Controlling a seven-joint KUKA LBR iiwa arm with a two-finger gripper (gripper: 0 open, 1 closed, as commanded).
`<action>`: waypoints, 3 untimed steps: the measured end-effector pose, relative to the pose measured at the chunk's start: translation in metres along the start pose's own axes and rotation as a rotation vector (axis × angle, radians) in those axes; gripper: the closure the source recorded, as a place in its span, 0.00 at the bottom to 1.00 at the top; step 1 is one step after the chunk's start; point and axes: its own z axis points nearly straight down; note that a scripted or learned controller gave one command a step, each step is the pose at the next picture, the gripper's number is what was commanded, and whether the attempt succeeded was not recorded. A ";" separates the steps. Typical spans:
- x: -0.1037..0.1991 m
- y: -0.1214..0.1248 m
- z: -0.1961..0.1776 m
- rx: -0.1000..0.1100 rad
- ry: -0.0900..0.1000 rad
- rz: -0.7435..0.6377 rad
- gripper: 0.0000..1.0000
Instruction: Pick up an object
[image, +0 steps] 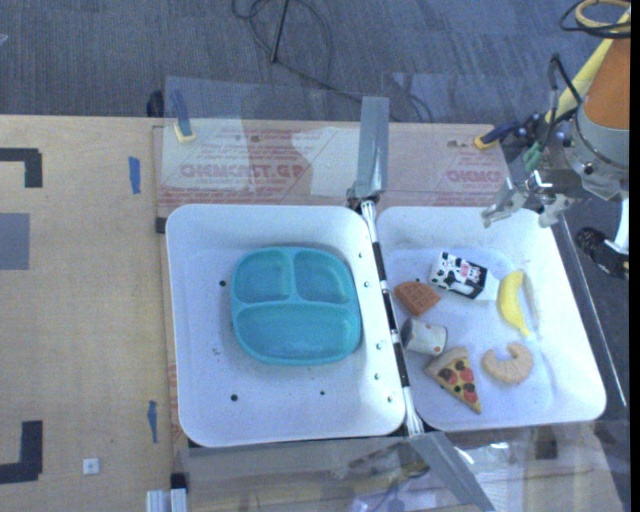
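The right bin (570, 400) holds several small toy foods: a black-and-white cow-print carton (459, 275), a yellow banana (513, 301), an orange waffle piece (416, 297), a white cup-like piece (425, 337), a pizza slice (456, 376) and a tan croissant-like piece (508, 364). My gripper (524, 205) hangs over the bin's far right corner, above and apart from the toys. Its two fingers stand spread, open, with nothing between them.
The left bin (195, 400) holds a blue divided plate (296, 304). A metal divider post (372, 150) rises at the back between the bins. Cables and the arm's orange band (608, 95) crowd the upper right. The wooden bench (70, 300) stretches left.
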 end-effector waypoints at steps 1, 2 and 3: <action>-0.009 -0.081 0.137 0.001 0.000 0.016 0.00; -0.056 -0.076 0.177 0.001 0.001 0.194 0.00; -0.057 -0.076 0.167 -0.001 0.001 0.198 1.00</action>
